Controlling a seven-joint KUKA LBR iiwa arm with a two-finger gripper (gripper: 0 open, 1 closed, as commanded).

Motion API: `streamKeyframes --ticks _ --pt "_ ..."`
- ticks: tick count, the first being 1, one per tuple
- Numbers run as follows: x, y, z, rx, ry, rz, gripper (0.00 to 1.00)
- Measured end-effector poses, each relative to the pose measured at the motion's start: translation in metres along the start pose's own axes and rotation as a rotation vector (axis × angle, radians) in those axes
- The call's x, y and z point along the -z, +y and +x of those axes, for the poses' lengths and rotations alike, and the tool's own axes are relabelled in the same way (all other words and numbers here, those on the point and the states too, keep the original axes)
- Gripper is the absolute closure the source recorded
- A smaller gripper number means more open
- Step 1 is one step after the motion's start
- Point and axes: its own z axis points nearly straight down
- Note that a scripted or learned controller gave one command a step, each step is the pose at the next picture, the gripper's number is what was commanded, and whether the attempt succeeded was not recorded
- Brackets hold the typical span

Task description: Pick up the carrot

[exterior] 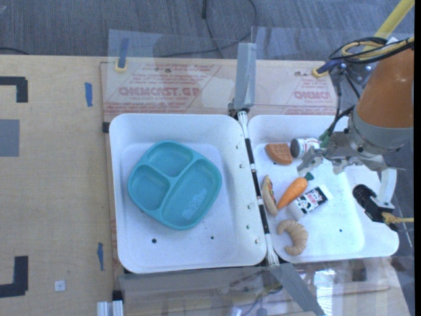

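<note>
The carrot (292, 192), orange with a small green top, lies slanted in the middle of the right bin (348, 242). Its green end points up and to the right. My gripper (314, 158) hangs over the upper part of that bin, just above and to the right of the carrot's green end. Nothing is seen held in it. The grey arm with its orange band comes in from the right.
Around the carrot lie a hot dog (268, 195), a croissant (294, 236), a black-and-white pack (312, 201) and a brown bread piece (279, 153). The left bin (131, 242) holds a teal divided plate (175, 184). A ridge (253, 189) separates the bins.
</note>
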Motion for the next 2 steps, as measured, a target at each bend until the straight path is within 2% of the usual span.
streamKeyframes --ticks 1,2 --pt "-0.102 0.039 0.003 0.188 -0.004 -0.026 0.00" --pt "-0.115 0.000 0.004 0.323 -0.003 -0.015 0.00"
